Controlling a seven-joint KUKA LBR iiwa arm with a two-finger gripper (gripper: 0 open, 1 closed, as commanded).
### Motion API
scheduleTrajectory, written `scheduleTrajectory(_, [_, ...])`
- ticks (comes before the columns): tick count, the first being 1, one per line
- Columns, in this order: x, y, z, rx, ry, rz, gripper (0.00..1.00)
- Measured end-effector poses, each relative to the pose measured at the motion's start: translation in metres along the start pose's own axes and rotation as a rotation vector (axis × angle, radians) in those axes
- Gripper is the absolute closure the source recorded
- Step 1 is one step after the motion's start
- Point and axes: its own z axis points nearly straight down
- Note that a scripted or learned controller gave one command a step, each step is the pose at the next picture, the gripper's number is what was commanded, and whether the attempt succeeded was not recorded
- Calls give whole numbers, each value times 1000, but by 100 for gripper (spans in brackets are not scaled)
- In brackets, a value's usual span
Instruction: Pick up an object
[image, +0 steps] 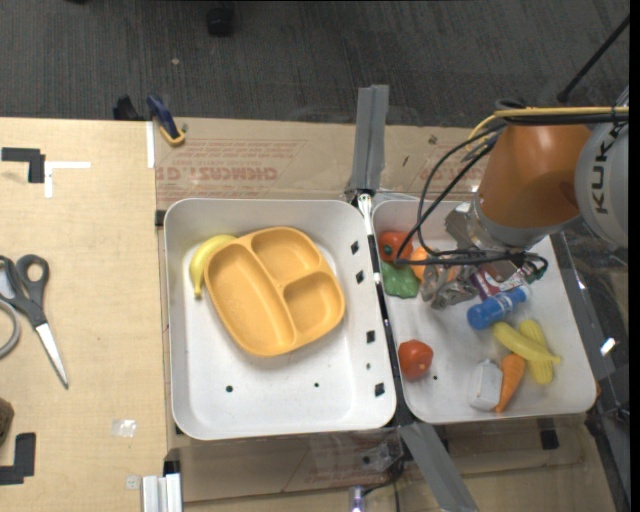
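Note:
The arm with its orange band reaches down into the right bin (440, 400). Its gripper (447, 288) is low among the toys near the bin's back left. Close by lie a red-orange piece (394, 245), a green piece (401, 283) and a blue bottle (494, 308). Further forward are a red tomato (415, 357), a yellow banana (527, 345), an orange carrot (509, 378) and a small white piece (485, 385). The left bin (200, 400) holds a yellow divided plate (272, 289) with a banana (205, 258) at its back left rim.
Cables loop from the arm's wrist over the right bin's back. Scissors (35, 310) lie on the wooden bench at the far left. A grey bar (369, 140) runs back between the bins.

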Motion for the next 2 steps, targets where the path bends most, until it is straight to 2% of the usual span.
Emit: scheduleTrajectory(2, [-32, -49, 11, -2, 6, 416, 100])
